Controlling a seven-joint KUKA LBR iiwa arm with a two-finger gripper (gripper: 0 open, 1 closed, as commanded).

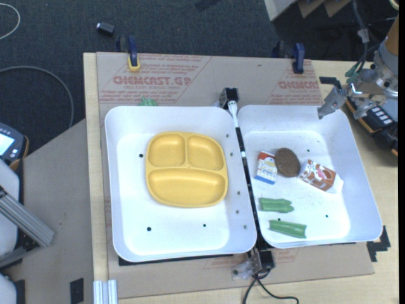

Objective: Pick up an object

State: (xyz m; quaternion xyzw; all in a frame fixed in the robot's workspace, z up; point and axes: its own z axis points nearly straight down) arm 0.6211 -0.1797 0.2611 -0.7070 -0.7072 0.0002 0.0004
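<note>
The right bin (354,144) holds a brown round object (288,161), a small red, white and blue carton (267,168) touching its left side, a red and white packet (319,176), and two green pod-like pieces (276,204) (288,228) nearer the front. My gripper (345,105) hovers above the bin's back right corner, well clear of all these objects. Its fingers are spread open with nothing between them.
In the left bin (120,189) lies a yellow divided plate (186,170). Blue clamps (132,48) (298,57) hold the board at the back. Cables and equipment sit past the bench's right edge (380,116).
</note>
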